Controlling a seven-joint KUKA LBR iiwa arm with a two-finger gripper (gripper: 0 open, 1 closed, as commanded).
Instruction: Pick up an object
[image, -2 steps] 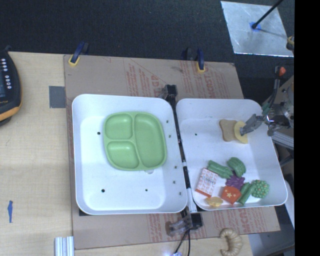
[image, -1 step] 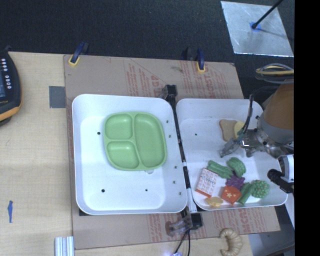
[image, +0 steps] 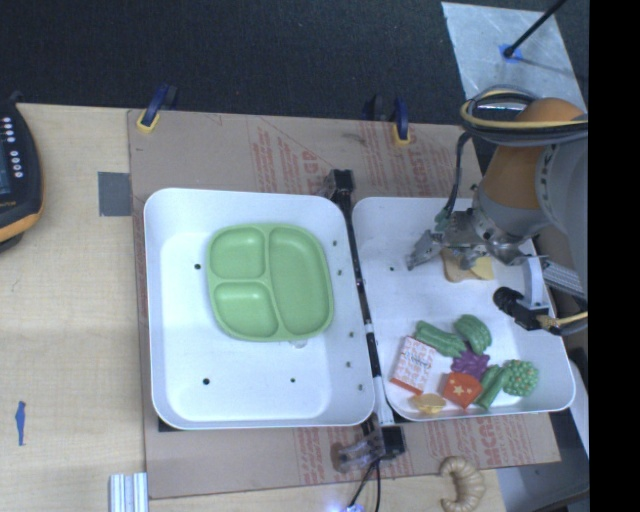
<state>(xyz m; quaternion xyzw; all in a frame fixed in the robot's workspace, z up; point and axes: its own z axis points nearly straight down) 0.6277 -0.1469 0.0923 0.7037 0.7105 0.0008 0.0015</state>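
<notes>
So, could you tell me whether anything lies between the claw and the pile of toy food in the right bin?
Nothing visible does. The claw hangs over bare floor at the far end of the right bin; the toy food is heaped at its near end, with open white floor between.

So the desk (image: 70, 330) is light wood, with a big cardboard sheet (image: 250, 150) clamped along its far edge by a yellow clip (image: 153, 108) and a blue clip (image: 400, 122). Two white bins (image: 180, 390) sit side by side on the cardboard. There's a grey tape patch (image: 114, 193) left of it, and a black handheld controller (image: 15, 175) at the desk's left edge.
</notes>
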